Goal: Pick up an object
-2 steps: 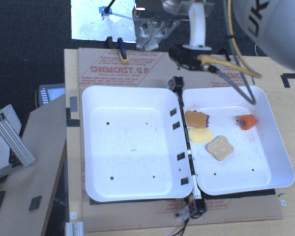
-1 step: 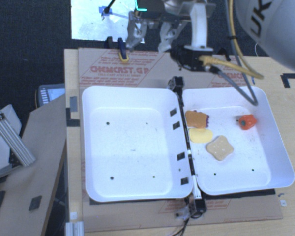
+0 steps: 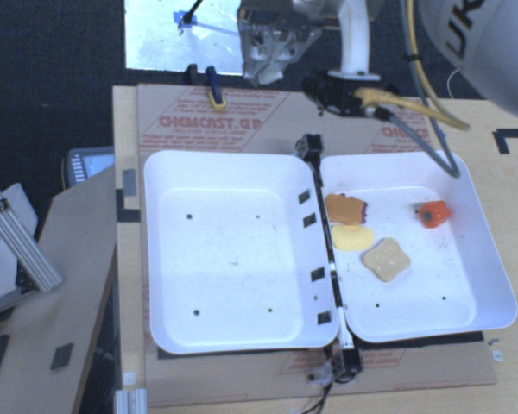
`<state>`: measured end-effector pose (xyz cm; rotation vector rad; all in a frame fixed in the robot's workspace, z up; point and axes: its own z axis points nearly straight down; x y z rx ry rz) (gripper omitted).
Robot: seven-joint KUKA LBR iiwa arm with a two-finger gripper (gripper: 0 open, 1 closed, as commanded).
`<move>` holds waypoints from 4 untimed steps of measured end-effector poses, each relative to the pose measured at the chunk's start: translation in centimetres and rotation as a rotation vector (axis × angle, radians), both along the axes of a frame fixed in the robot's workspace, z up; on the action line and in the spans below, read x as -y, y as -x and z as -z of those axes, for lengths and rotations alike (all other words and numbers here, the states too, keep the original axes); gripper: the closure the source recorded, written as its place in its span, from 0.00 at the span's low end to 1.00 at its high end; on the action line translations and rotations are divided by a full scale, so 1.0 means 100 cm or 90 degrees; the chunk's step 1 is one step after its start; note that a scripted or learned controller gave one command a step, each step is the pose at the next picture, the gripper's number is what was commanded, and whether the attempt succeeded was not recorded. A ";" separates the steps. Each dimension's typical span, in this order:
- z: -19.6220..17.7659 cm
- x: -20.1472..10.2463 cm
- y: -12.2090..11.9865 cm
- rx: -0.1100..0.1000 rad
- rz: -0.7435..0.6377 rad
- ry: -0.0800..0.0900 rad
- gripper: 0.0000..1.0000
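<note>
The right bin [image 3: 475, 231] holds four small things: an orange piece with a purple edge [image 3: 345, 208] beside the divider, a pale yellow disc [image 3: 352, 238] just below it, a tan biscuit [image 3: 386, 260] beside that, and a red-orange toy [image 3: 432, 214] apart toward the far right. The left bin [image 3: 155, 231] offers open floor. The gripper [image 3: 268, 67] hangs beyond the bins' far edge, above the board, gripping nothing; how wide it stands cannot be told.

Bright, even light; slight softness
</note>
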<state>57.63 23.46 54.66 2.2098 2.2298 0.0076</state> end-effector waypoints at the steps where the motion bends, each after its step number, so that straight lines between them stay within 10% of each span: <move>1: 0.000 0.000 0.000 -0.001 -0.001 0.000 0.00; 4: 0.000 0.000 0.000 -0.001 -0.001 0.000 0.00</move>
